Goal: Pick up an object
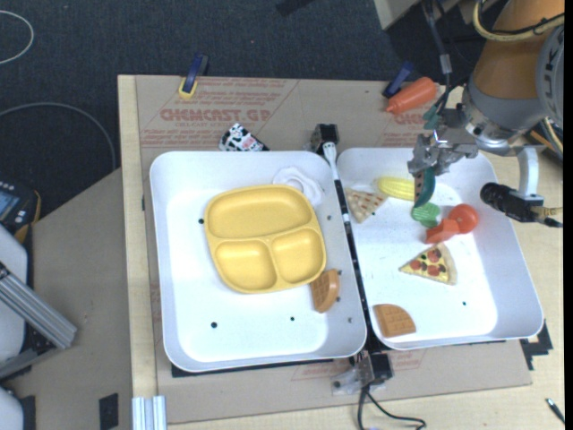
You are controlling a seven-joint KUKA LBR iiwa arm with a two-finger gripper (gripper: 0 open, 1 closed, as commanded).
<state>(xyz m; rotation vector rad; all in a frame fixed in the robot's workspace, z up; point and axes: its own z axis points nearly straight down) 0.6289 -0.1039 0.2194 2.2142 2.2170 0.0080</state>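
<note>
Dark carpet rings the bench (pixel 134 240), and on it two white bins sit side by side. Over in the left bin (pixel 179 330) we've got a yellow divided plate (pixel 264 237) taking up the middle, a brown pastry (pixel 326 289) leaning by its lower right corner, and something white and crumpled (pixel 300 182) at the top rim. Now the right bin (pixel 501 303) — a waffle wedge (pixel 363 204) near the divider, a corn cob (pixel 395 187) beside it, a pizza slice (pixel 431 264) mid-bin, a brown cookie (pixel 394 319) toward the front, and a red piece (pixel 455 221) with a green piece (pixel 426 211) touching it.

The arm (pixel 515 52) comes in from the right, orange band up top, and the gripper (pixel 423 184) hangs over the back of the right bin, right next to the corn and just above that green piece. Whether the jaws are parted or clenched — can't tell from this angle, and nothing is plainly seen between them.

Outside the bins, an orange carrot (pixel 412 95) lies on the bench behind the right bin, and a black-and-white toy (pixel 241 139) sits behind the left one.
</note>
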